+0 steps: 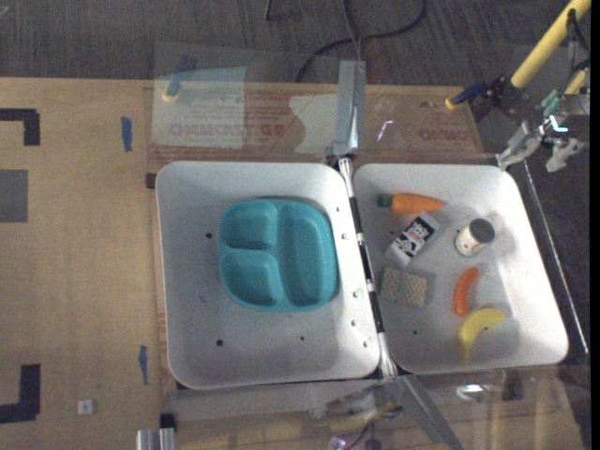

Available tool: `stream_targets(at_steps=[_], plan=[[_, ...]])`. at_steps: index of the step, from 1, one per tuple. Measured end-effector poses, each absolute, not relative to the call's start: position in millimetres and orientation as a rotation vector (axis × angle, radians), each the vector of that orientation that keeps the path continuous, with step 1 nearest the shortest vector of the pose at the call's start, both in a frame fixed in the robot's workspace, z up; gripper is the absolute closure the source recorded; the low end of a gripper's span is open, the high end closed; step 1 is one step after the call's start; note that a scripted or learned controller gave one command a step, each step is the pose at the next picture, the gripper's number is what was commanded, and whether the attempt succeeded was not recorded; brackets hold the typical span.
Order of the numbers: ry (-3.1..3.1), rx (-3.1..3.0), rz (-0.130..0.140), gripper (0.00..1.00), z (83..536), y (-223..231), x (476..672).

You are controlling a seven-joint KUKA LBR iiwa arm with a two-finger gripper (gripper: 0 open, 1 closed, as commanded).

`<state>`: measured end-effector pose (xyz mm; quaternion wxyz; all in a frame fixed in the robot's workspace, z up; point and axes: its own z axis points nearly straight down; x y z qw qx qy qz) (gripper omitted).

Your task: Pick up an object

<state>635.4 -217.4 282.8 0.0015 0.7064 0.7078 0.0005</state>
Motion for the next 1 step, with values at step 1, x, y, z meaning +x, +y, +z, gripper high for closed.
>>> stream_targets(at_steps=[1], plan=[[2.424,1.995,0.001,0.00,134.2,-221.6,627.2]])
